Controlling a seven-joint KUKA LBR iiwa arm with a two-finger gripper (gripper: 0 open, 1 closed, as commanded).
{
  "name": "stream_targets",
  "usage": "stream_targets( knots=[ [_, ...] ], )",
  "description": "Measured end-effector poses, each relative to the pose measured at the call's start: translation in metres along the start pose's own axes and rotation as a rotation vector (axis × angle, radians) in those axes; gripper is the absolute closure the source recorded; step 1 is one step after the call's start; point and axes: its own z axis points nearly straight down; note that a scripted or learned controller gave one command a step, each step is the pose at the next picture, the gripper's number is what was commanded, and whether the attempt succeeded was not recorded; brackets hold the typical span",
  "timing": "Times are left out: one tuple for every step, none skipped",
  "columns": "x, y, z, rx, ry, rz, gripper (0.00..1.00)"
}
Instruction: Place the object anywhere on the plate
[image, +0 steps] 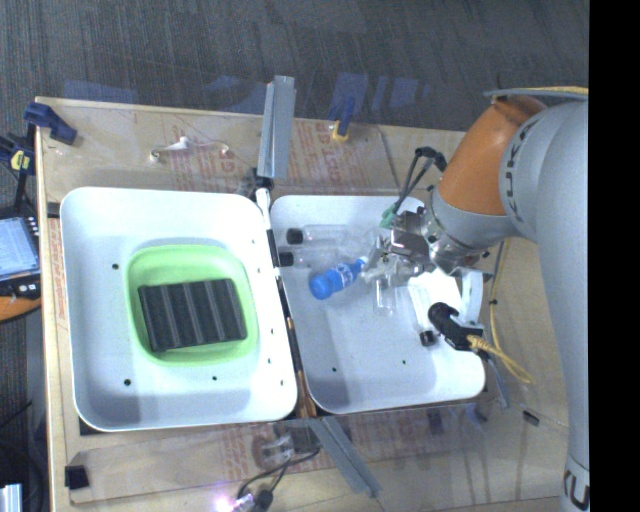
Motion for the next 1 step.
stream_targets(
  knots=[
    [0.0, 0.0, 0.0, 0.0, 0.0, 0.0, 0.0]
  ],
)
